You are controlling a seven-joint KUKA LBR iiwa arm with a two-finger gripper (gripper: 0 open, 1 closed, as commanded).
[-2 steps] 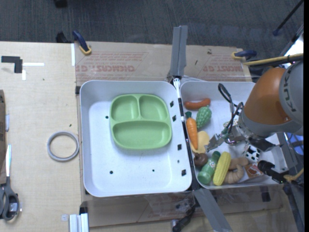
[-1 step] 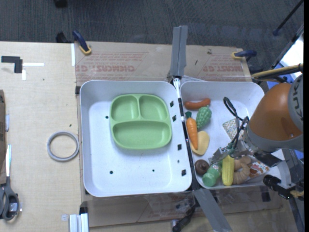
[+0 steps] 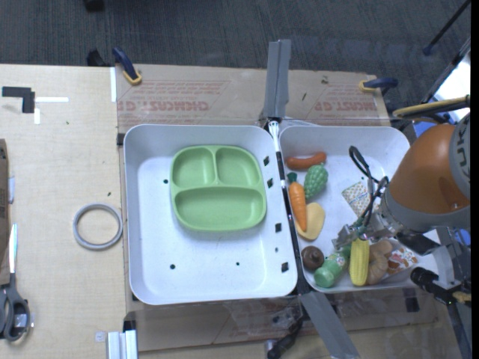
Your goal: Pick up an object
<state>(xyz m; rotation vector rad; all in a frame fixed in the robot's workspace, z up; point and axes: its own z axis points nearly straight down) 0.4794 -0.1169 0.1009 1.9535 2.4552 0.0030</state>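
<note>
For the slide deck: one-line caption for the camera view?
KUKA arm's end effector low over toy food in the right bin, by the corn cob; green divided plate in the left bin.

Robotics laboratory workstation. A plywood bench point(image 3: 60, 163) carries two white bins point(image 3: 150, 275), with clamps point(image 3: 127, 66) holding cardboard point(image 3: 194, 96). Tape roll point(image 3: 97, 226) and scissors point(image 3: 13, 309) lie alongside.

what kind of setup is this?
Likely a robot-lab pick bench: two white bins clamped onto cardboard, toy food such as a carrot in one, a green divided plate in the other.
</note>
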